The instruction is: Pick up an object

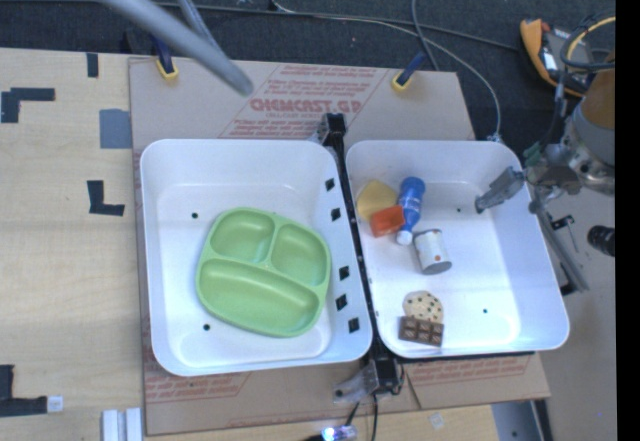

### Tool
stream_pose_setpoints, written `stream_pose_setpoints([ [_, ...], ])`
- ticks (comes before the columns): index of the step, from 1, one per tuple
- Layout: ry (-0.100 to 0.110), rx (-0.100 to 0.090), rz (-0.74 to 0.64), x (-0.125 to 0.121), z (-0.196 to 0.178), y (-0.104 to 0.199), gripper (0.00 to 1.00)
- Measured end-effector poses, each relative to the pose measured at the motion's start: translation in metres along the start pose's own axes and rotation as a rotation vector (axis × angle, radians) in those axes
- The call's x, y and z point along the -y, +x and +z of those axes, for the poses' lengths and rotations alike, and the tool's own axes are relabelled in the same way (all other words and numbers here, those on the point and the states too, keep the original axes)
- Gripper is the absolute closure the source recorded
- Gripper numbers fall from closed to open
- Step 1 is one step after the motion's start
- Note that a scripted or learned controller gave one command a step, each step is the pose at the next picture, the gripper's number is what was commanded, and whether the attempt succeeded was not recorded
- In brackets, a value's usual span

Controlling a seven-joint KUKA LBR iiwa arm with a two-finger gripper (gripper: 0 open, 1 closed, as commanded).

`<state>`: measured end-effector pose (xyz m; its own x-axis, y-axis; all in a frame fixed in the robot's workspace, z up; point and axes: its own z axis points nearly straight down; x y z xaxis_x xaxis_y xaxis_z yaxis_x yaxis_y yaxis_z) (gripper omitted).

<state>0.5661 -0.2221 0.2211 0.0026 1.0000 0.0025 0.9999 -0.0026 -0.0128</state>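
Observation:
The right bin (500, 329) holds several small objects. A yellow piece (376, 195) and an orange-red piece (387, 221) lie at its left, touching a blue bottle (410, 200) with a white cap. Just below them is a small white cylinder (432, 251). A cookie (423, 306) and a brown chocolate bar (421, 331) lie near the front edge. My gripper (508, 187) hangs over the bin's upper right corner, well to the right of the bottle and apart from every object. Nothing is visibly held.
A green divided plate (265, 271) lies in the left bin (165, 179). The arm's wrist (590, 144) stands beyond the right bin's right rim. Cables run across the dark floor behind the bench. A black divider with clips (345, 229) separates the bins.

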Motion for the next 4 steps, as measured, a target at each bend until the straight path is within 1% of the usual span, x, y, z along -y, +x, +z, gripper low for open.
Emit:
stream_pose_setpoints([
  [1, -0.012, 0.003, -0.003, -0.003, -0.007, 0.000, 0.00],
  [2, -0.007, 0.002, -0.003, 0.000, 0.043, 0.010, 0.00],
  [3, -0.007, 0.002, -0.004, 0.005, 0.087, 0.012, 0.00],
  [4, -0.014, 0.005, -0.004, 0.004, 0.138, 0.012, 0.00],
])
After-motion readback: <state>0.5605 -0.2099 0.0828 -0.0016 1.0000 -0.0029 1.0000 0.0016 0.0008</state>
